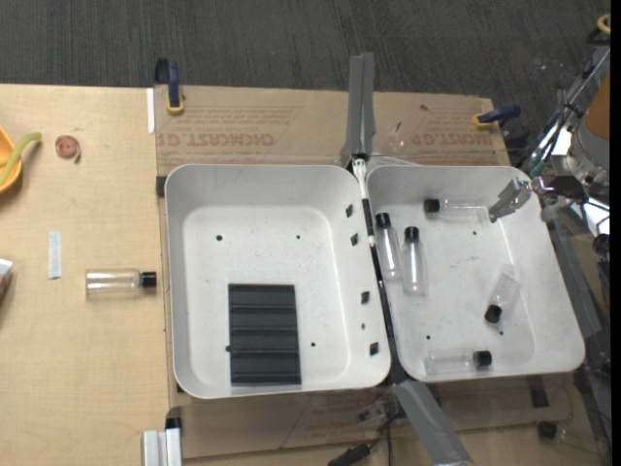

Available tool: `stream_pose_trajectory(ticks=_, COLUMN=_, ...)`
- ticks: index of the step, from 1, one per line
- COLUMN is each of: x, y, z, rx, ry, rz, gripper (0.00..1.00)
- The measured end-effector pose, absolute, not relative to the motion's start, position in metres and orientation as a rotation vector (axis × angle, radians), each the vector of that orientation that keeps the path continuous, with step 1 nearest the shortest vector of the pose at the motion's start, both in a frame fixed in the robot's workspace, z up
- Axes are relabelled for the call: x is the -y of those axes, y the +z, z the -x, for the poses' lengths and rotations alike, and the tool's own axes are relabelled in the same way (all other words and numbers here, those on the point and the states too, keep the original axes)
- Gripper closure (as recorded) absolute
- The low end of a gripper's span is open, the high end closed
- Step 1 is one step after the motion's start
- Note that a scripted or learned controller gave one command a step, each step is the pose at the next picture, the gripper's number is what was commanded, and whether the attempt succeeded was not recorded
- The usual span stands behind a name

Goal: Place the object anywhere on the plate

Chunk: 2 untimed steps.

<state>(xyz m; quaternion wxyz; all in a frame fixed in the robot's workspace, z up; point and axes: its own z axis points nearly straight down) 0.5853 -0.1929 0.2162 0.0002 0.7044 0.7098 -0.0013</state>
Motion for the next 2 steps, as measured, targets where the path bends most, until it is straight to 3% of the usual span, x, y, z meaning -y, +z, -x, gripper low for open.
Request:
stream_pose_trajectory(ticks=1, x=0.222, y=0.245, z=-0.659, rx=-2.44, ry=-0.002, rz=-1.975, gripper=0.0)
stream_pose_trajectory(ticks=2, x=0.222, y=0.349, z=-0.612, rx=-2.568, ry=-0.003, rz=-1.806, gripper=0.0)
